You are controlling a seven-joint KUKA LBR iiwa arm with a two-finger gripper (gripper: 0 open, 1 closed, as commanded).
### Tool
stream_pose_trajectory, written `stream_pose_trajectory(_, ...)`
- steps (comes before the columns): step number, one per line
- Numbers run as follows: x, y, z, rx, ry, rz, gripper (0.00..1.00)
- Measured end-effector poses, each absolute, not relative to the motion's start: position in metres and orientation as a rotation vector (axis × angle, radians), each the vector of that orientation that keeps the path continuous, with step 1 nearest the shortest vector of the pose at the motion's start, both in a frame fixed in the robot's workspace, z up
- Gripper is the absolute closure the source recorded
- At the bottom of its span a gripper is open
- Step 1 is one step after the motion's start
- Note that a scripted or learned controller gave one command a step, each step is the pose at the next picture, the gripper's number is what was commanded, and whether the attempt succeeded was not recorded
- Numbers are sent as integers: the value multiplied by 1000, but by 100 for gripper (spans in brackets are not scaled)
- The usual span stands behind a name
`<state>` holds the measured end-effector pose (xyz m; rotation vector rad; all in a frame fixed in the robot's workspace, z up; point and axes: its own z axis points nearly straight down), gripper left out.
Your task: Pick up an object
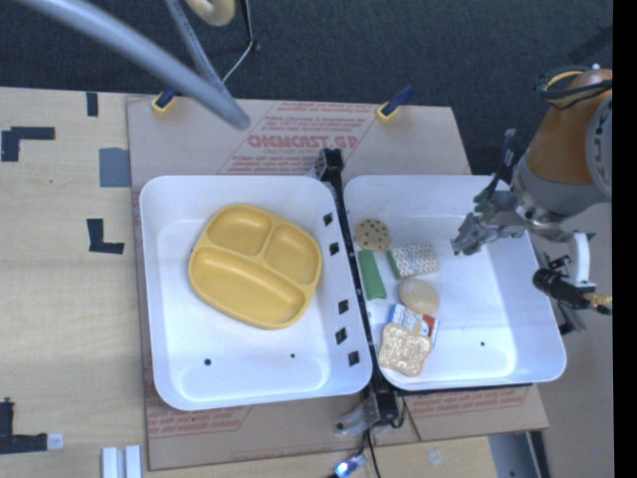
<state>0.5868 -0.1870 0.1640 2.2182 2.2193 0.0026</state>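
The right bin [498, 357] holds several small food items along its left side: a round speckled cookie [372, 233], a green stick [371, 274], a patterned square packet [415, 259], a pale oval piece [419, 296], a blue and white wrapper [410, 320] and a tan cracker [403, 349]. My gripper [468, 242] hangs over the right bin's upper middle, right of the patterned packet and apart from it. Nothing shows between its fingers. The arm with its orange band [565, 137] comes in from the right.
The left bin [164, 297] carries a yellow divided plate [257, 265]. A black divider [343, 267] runs between the bins. Both stand on a cardboard sheet [299, 137]. A grey pole [129, 38] crosses the upper left.
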Motion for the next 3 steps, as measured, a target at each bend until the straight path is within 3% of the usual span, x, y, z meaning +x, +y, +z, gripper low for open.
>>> stream_pose_trajectory(2,586,-191,236,2218,2222,2,100)
stream_pose_trajectory(3,597,-146,239,2215,2229,2,100)
